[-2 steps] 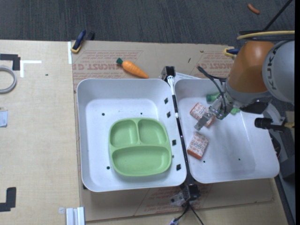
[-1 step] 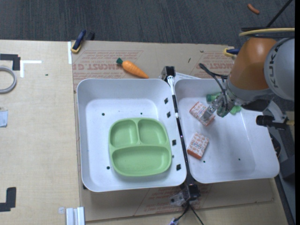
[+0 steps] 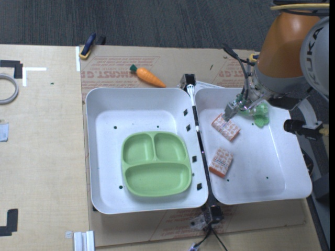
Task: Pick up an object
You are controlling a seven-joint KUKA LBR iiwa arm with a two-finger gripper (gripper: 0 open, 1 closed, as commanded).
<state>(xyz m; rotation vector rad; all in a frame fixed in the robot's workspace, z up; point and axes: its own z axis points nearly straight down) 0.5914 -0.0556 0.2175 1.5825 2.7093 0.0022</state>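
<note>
**Hovering over the upper carton, not grabbed yet**

Gripper (image 3: 230, 114) down low in the right bin (image 3: 285, 184), centre-right of the frame, tips right at the top edge of the upper carton (image 3: 226, 128). Looks slightly parted, nothing between the fingers as far as can be told, so not holding anything. Touching the carton or just above it? Can't say from this angle.

Best bet for the pick, judging from here: centre over the carton's narrow width rather than its corner, since it sits turned at a diagonal. Line the fingers across the short sides, drop straight down, close, lift slowly. A corner pinch would probably just spin it away.

Also worth watching: green thing (image 3: 260, 115) just right of the gripper, partly hidden, soft-looking and lumpy, hard to identify. Easy to snag by accident.

Materials and shapes:
- Both cartons: small flat boxes, printed card, orange-and-white pattern, crisp edges. Second carton (image 3: 221, 162) lower down in the same bin, well apart from the first.
- Bins: smooth glossy white plastic, shallow, rounded corners. Slippery, so pushed things will slide.
- Left bin (image 3: 99, 192): pale green divided plate (image 3: 156, 163), three compartments, matte plastic, rounded.
- Toy carrot (image 3: 148, 76) on the cardboard above the bins, upper middle of the frame, tapered, orange with green top.
</note>
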